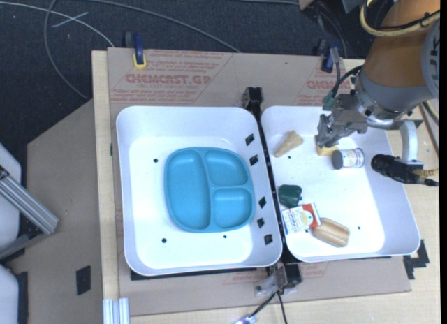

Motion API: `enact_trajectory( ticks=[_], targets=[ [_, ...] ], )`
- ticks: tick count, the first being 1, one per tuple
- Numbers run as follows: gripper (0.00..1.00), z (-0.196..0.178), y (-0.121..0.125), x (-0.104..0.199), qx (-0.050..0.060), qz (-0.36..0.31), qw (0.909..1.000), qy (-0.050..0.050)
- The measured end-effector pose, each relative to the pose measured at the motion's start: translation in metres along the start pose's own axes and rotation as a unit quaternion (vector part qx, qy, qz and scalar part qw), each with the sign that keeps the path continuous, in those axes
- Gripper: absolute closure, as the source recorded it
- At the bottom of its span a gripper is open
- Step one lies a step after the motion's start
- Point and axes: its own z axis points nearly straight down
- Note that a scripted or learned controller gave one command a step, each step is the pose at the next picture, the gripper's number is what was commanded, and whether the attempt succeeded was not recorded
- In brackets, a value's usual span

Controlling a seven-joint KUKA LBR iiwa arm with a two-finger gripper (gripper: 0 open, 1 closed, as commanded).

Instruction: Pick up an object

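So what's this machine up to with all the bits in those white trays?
A robot arm reaches in from the right, its gripper low over the far part of the right bin. That bin holds a tan wedge, a small bottle, a green piece, a red-and-white packet and a tan roll. The gripper sits by a small yellow piece, near the bottle. I can't tell whether it grips anything. The left bin holds a blue divided plate.

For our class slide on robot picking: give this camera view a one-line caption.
Arm's gripper low in the right bin beside a small bottle; blue tray in the left bin.
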Motion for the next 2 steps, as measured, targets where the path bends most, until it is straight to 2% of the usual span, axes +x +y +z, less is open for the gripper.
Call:
enact_trajectory(
  ticks=[2],
  targets=[
    [1.0,0.002,0.027,0.114,-0.002,0.0,1.0,-0.001]
  ],
)
